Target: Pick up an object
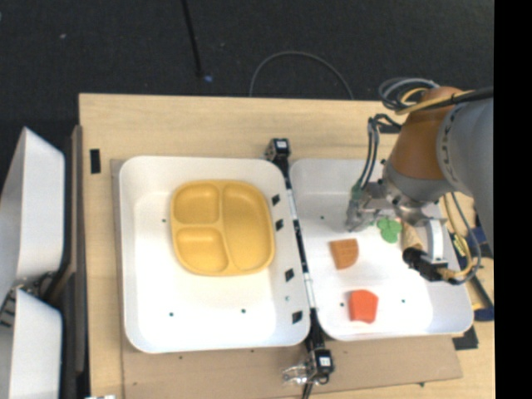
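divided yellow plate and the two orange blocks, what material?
Yellow three-compartment plate: likely moulded plastic, smooth with a soft sheen and rounded ridges. Tan-orange block and red-orange block: matte with no glare, possibly foam or soft plastic; too small to tell.

The tabletop (208,123) was light brown wood. Around it the floor (125,32) was dark, almost black. A thin black cable (189,27) lay across the floor. White boxes (33,214) stood at the left side.
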`<state>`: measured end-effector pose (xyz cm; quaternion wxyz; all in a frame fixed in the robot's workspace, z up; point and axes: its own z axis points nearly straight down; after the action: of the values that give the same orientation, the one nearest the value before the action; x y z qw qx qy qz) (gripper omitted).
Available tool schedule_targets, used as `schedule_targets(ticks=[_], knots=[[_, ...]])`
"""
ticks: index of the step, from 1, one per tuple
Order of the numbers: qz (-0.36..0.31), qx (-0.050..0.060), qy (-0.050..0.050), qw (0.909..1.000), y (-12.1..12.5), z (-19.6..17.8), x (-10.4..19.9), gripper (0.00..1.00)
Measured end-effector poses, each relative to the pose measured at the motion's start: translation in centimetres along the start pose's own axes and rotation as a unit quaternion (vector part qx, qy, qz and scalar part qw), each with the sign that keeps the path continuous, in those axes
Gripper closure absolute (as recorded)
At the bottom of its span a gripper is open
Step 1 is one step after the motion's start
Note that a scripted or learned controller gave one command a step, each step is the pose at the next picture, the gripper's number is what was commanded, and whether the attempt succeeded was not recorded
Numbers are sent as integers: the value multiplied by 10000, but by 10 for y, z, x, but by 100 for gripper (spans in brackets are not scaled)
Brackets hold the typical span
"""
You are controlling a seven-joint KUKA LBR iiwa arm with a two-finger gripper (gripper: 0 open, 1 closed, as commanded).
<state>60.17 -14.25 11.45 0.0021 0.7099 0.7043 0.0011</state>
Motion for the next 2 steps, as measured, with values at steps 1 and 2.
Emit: schedule_targets(ticks=[1, 2], knots=[[-55, -13, 1, 10000, 8, -57, 7, 100], [-59, -11, -1, 10000, 11, -121, 10, 100]])
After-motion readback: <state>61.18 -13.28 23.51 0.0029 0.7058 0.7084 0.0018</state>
